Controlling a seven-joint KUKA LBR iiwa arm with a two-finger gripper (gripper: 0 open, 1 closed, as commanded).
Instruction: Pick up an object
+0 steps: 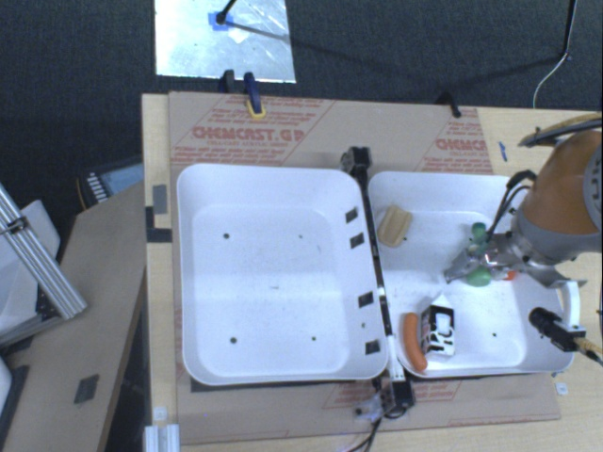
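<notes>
Arm reaching in from the right, end effector (476, 264) low inside the right bin (415, 191), close around a small green object (480, 273). Cannot tell if grasping it or released. Tan block (394, 225) near the bin's upper left corner. Orange sausage-shaped piece (412, 340) and black-and-white item (439, 330) side by side at the front wall. Left bin (203, 186) beside it on the counter (311, 125).

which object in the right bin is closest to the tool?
The green object, right at the tool. The tan block, black-and-white box and orange sausage lie farther off.
</notes>
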